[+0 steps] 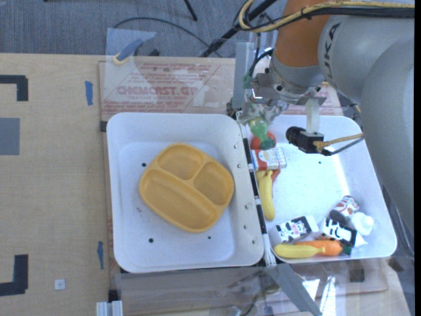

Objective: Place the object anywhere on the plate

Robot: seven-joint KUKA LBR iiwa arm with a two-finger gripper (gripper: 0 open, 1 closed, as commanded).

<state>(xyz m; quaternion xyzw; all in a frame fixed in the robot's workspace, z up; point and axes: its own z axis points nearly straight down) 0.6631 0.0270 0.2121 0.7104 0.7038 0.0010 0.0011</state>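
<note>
A yellow divided plate (187, 187) lies in the middle of the left bin (125, 143) with nothing on it. My gripper (258, 118) hangs over the far left corner of the right bin (358, 176), just above a small red and green toy (262, 139). The view does not show whether the gripper touches that toy. Directly below the toy lie a small white and red packet (272, 158) and a yellow banana (266, 193) along the bin's left wall.
At the right bin's near edge lie a black and white carton (295, 229), a second one (339, 231), an orange carrot (323, 247), a yellow piece (291, 250), a can (346, 206) and a white cap (364, 224). A black cabled part (302, 139) hangs beside the gripper.
</note>
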